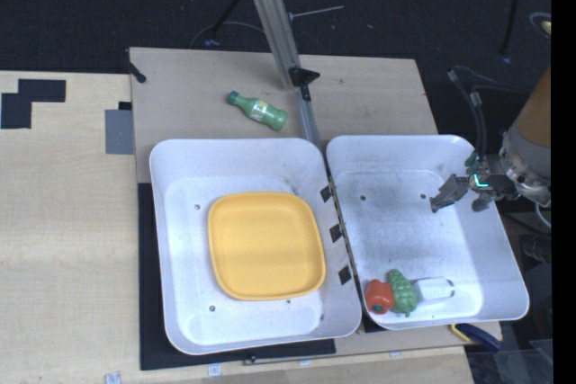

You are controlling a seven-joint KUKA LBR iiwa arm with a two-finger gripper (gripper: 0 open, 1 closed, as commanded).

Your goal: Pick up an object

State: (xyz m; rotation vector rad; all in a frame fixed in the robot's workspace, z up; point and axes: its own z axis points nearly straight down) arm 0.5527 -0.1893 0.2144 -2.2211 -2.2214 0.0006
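Observation:
In the right bin (396, 159), near its front edge, lies a small toy with a red part (379, 297) and a green part (404, 293); a white piece (436, 289) rests just to its right. A yellow square plate (266, 245) lies flat in the left bin (171, 193). My gripper (462, 196) hangs over the right bin's right side, well behind the toy. Its two dark fingers are spread open and there is nothing between them.
A green bottle (257, 110) lies on its side on the bench behind the left bin. A slanted aluminium post (277, 13) rises from behind the wall between the bins. Black clips (335, 232) sit along that wall.

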